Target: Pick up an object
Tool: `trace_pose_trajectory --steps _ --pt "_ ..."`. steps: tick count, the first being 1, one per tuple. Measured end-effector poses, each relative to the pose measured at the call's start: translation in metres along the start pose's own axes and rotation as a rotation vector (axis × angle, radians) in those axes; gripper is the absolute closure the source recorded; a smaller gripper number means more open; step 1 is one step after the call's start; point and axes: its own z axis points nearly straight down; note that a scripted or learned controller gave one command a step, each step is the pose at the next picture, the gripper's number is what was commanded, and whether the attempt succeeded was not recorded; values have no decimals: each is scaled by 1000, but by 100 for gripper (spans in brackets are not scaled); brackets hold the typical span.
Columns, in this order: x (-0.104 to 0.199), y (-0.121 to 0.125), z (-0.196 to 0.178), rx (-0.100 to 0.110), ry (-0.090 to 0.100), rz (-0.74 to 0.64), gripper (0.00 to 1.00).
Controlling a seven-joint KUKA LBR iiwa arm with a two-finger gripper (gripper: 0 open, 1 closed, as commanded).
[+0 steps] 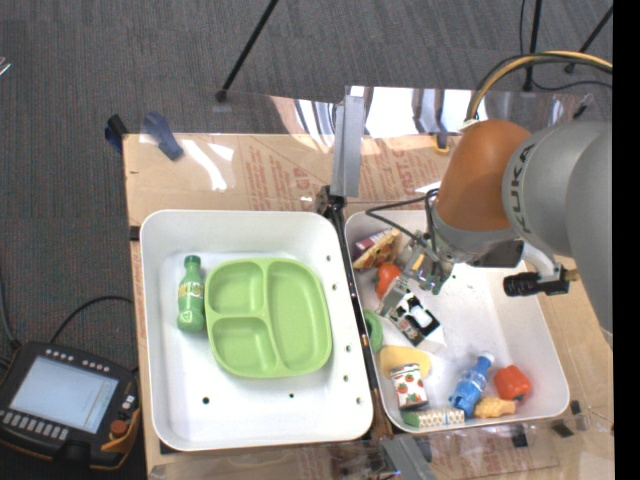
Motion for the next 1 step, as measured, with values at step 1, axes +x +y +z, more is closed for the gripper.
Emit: trace_pose_trajectory --steps 1 --pt "-1 3 -12 -2 -3 -8 100"
